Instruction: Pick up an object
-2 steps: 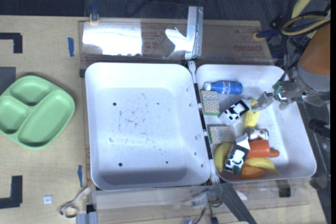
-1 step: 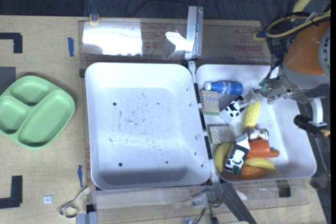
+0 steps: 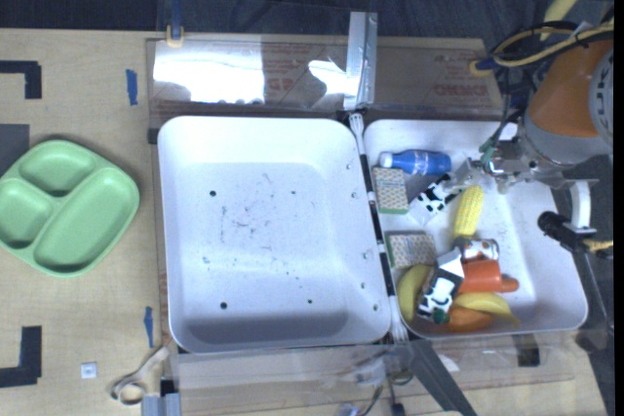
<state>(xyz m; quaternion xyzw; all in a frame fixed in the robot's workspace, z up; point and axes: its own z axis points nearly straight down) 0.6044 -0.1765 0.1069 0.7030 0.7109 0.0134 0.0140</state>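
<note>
The gripper (image 3: 490, 161) is hanging at the upper right of the right bin (image 3: 561, 253), at the end of the one grey arm (image 3: 575, 102) with its orange band, and whether it is open, closed or gripping anything cannot be told from this slanted view. Just to its left, one blue bottle (image 3: 417, 161) is lying on its side against the bin's far wall, and one small black-and-white toy (image 3: 434, 198) is sitting below it. One yellow corn cob (image 3: 469, 210) is lying nearly upright just below the gripper, apart from it. Two speckled sponge-like pads are resting along the bin's left wall, the upper pad (image 3: 390, 190) beside the bottle and the lower pad (image 3: 409, 248) further down. At the near end, objects are crowding together: one orange piece (image 3: 483, 276), one black-and-white box (image 3: 441, 292) leaning over the pile, and two yellow bananas, the left banana (image 3: 411, 285) curving along the wall and the right banana (image 3: 487, 305) lying under the orange piece. The left bin (image 3: 263, 229), the second of the two white bins, is sitting beside it, touching along the shared edge. One green divided plate (image 3: 63, 207) is resting on the bench (image 3: 68, 326) well to the left
</note>
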